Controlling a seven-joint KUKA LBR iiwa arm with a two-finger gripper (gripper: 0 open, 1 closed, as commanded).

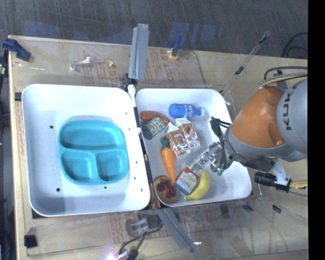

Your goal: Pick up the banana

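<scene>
The yellow banana (pixel 202 186) lies curved at the front of the right bin (pixel 233 186), partly under a small red-and-white carton (pixel 187 181). My gripper (pixel 212 159) hangs over the right bin just above and to the right of the banana, coming off the grey and orange arm (pixel 260 124). Its metal fingers point down-left toward the banana, with nothing seen between them.
The right bin also holds an orange carrot (pixel 168 163), a brown-and-white box (pixel 183 138), a blue bottle (pixel 184 111), a dark can (pixel 154 127) and a round dark-red item (pixel 165 187). A turquoise divided tray (pixel 93 150) sits in the left bin (pixel 38 145).
</scene>
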